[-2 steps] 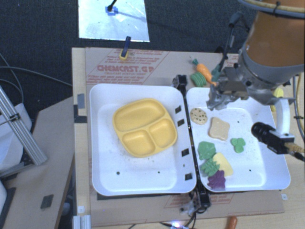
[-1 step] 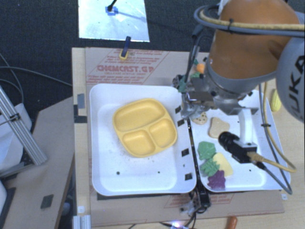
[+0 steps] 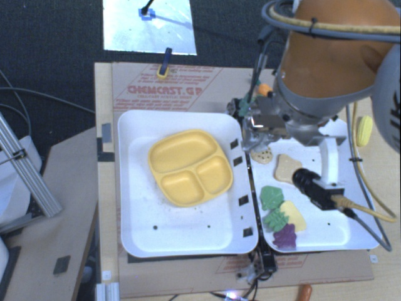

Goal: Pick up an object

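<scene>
In the right bin [image 3: 332,240] lie several small things: a chip-studded cookie [image 3: 262,155], a tan toast-shaped piece [image 3: 287,167], two green pieces [image 3: 271,197] [image 3: 274,219], a yellow piece [image 3: 294,215] and a purple piece [image 3: 285,236]. My gripper [image 3: 254,137] hangs at that bin's far left corner, just above and left of the cookie, under the bulky grey and orange wrist. The wrist hides the bin's far part. I see nothing held.
The left bin [image 3: 135,193] holds a yellow three-section plate [image 3: 190,167]. A printed cardboard sheet [image 3: 169,86] lies behind the bins, with a blue and yellow marker [image 3: 165,63] on it and a shiny metal sheet [image 3: 149,17] beyond.
</scene>
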Robot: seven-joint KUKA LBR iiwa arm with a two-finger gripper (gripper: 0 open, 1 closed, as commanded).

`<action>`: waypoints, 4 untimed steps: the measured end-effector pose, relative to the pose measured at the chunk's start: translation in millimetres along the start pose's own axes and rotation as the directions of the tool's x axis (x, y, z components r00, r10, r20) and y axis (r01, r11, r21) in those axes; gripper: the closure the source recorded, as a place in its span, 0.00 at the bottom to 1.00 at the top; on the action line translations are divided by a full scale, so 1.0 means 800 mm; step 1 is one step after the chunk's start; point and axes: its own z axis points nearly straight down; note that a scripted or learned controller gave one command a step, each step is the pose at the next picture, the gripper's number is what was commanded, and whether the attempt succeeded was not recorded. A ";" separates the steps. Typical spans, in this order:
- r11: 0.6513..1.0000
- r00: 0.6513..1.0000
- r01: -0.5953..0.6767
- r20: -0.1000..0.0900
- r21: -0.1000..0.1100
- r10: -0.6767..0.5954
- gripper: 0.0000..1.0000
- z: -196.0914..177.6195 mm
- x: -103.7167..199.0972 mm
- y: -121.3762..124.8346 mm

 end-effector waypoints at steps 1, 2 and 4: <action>1.000 1.000 0.000 0.000 0.001 0.000 0.00 0.001 0.000 0.000; 1.000 1.000 -0.014 0.005 0.018 0.014 0.00 0.273 -0.041 0.016; 1.000 1.000 -0.003 0.001 0.011 0.003 0.00 0.349 0.155 0.105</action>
